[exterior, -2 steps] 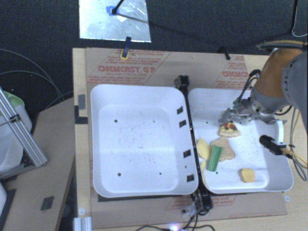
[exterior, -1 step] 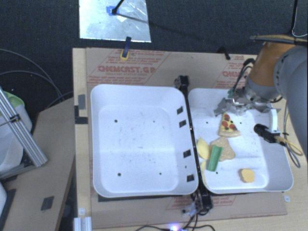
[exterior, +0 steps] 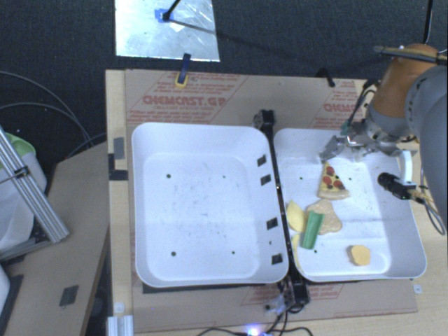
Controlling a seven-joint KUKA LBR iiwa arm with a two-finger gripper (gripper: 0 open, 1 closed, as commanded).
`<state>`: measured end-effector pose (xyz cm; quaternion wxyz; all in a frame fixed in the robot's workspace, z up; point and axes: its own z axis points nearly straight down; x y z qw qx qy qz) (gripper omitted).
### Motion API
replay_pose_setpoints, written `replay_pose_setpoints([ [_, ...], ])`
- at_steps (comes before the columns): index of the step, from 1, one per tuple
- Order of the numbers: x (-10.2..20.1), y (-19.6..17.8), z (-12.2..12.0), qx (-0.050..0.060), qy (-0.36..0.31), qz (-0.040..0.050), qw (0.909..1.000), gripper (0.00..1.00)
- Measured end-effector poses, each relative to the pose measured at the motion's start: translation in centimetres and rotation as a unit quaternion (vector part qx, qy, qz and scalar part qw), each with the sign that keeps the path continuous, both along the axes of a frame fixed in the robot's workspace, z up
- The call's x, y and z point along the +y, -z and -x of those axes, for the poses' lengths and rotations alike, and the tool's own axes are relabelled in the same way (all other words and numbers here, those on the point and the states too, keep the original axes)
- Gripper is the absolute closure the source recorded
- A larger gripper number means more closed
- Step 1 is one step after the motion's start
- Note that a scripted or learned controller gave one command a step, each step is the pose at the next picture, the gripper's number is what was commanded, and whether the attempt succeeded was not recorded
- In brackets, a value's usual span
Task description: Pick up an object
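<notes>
Hovering over the glossy white plastic right bin, my metal claw, spread empty, nears the triangular pizza-slice toy.

Even, moderately bright overhead light, soft shadows inside the two shallow white plastic bins, glare on the square metal sheet, slight overall softness.

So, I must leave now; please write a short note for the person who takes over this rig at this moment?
Claw: low over the upper part of the right bin, just above the pizza slice toy. I see nothing between its fingers, and I cannot tell if they are open or shut.
Things, all in the right bin: pizza slice toy; yellow piece, green stick and tan piece clustered together; round yellow piece near the front.
Done: nothing lifted.
Left: grasp one object and lift it.
</notes>
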<state>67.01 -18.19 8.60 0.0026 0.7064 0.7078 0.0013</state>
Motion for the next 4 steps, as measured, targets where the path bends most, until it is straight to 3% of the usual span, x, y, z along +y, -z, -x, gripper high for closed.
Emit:
replay_pose_setpoints([
  [1, 1.1, 0.1, 0.2, 0.001, -0.002, -0.0005, 1.0, 0.0],
  [2, -2.8, 0.1, 7.8, 0.004, 0.003, -0.0008, 1.0, 0.0],
  [4, -2.4, 0.1, 5.3, 0.001, -0.001, -0.0007, 1.0, 0.0],
])
